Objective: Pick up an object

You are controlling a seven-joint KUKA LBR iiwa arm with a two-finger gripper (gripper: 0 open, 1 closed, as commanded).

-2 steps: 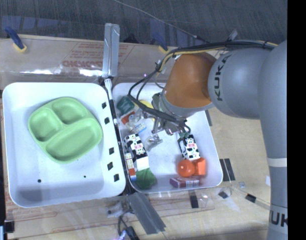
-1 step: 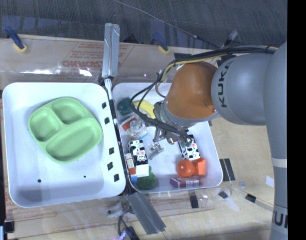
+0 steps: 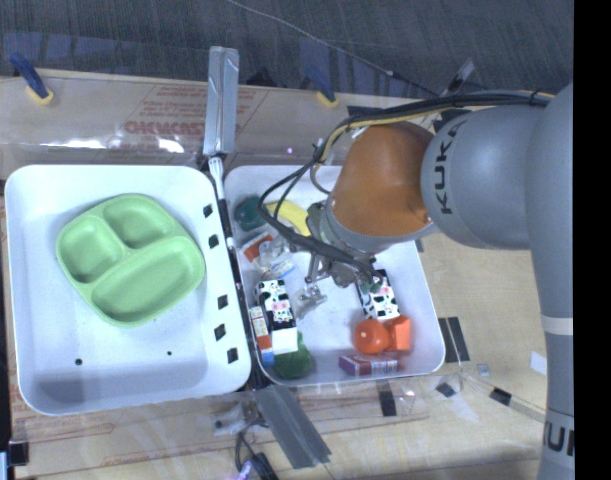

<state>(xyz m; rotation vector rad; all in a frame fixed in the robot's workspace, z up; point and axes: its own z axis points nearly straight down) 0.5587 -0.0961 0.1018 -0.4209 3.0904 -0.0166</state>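
The gripper [image 3: 325, 286] hung low over the middle of the right bin [image 3: 432, 318], its fingers apart and clamped on nothing. A cow-patterned carton [image 3: 275, 305] lay just left of them, a second carton [image 3: 382, 298] just right. Orange pieces [image 3: 381, 336] sat toward the bin's near right corner. The left bin [image 3: 35, 298] held a green divided plate [image 3: 130, 258].
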